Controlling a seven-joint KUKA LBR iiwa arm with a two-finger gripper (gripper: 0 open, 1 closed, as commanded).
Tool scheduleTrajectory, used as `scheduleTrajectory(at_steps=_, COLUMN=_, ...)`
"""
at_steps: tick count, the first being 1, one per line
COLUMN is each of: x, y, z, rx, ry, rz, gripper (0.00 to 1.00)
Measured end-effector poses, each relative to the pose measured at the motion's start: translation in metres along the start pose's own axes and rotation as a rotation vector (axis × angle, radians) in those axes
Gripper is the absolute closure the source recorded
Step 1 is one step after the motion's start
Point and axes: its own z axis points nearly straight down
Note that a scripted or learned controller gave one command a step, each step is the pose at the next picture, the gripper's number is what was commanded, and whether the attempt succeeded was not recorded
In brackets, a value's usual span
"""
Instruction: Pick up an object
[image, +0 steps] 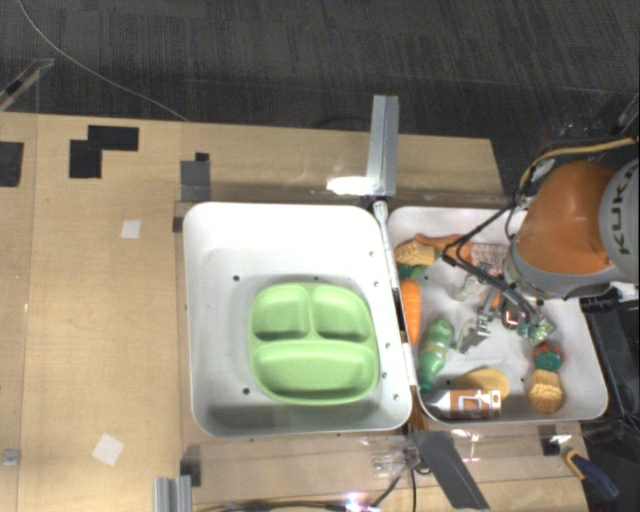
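Object for picking: none is being held yet; toy food items are lying in the right bin (596, 400) under the descending arm.

Left to right: a green divided tray (314, 343) is sitting alone in the left bin (215, 300); an orange carrot (410, 310) is lying along the right bin's left wall, with a green bottle-like piece (435, 347) just beside it, a corn cob (415, 254) near the top, a tan bread-like piece (485, 381) and a small orange carton (472, 403) near the bottom rim, and a tan-and-red piece (546, 388) to the right. The gripper (482, 327) is hovering in mid-bin, its fingers looking slightly parted and closing on nothing. Judged step: approaching and choosing a target. The next move is likely calling for lowering squarely over one item, probably the green piece nearest the fingertips, then closing.
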Motion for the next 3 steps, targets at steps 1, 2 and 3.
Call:
scheduleTrajectory(at_steps=1, x=0.038, y=0.032, z=-0.002, rx=0.001, ry=0.0, rz=0.025, gripper=0.0)
scheduleTrajectory(at_steps=2, x=0.069, y=0.024, z=-0.003, rx=-0.002, ry=-0.013, rz=0.101, gripper=0.0)
scheduleTrajectory(at_steps=3, x=0.071, y=0.027, z=-0.004, rx=-0.001, ry=-0.019, rz=0.061, gripper=0.0)
